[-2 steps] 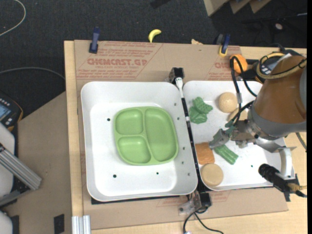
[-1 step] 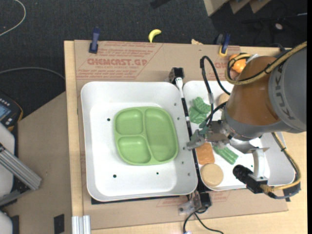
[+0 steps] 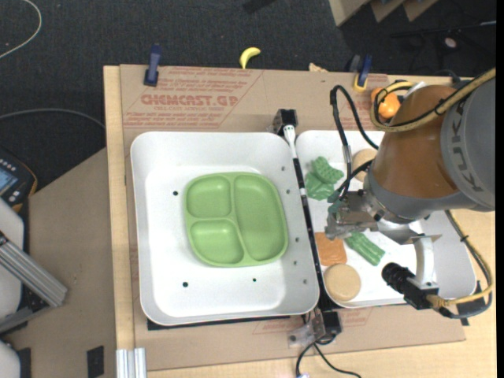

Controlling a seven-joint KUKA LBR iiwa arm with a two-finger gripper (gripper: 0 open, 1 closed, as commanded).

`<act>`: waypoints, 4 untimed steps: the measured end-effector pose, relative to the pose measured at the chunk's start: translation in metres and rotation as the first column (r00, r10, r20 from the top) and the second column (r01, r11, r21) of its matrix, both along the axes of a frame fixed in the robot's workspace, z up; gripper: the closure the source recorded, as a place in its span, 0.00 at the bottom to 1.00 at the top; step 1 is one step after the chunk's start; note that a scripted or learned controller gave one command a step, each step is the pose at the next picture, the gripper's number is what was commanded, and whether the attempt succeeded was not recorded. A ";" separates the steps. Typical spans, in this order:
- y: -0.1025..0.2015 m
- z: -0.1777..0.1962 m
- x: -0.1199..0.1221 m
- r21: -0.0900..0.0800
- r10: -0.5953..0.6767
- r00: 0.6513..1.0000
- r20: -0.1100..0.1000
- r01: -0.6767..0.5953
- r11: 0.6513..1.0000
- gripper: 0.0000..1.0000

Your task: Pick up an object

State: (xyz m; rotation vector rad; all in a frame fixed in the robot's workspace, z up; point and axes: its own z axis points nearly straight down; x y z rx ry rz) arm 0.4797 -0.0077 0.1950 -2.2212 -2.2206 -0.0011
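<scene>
My gripper (image 3: pixel 345 225) hangs low over the right bin (image 3: pixel 453 278), under the orange-banded wrist. Its metal fingers sit just above a green ridged piece (image 3: pixel 365 247) and an orange square piece (image 3: pixel 331 251). A green leafy toy (image 3: pixel 321 179) lies at the bin's far left. Near the front rim rests a tan round piece (image 3: pixel 343 281), and a pale object (image 3: pixel 363 160) peeks out beside the arm. I see nothing clearly between the fingers.
The left bin (image 3: pixel 157 211) holds a green divided plate (image 3: pixel 235 217). A black divider strip (image 3: pixel 300 195) runs between the bins. The arm's body (image 3: pixel 425 156) covers much of the right bin. Blue clamps (image 3: pixel 152 65) grip the board's far edge.
</scene>
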 end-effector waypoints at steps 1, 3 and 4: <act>0.071 0.067 0.000 0.002 0.010 1.000 0.008 -0.010 1.000 1.00; 0.015 0.234 0.000 -0.002 -0.005 1.000 0.012 0.005 1.000 1.00; -0.066 0.155 0.007 -0.003 -0.008 1.000 -0.006 0.008 1.000 1.00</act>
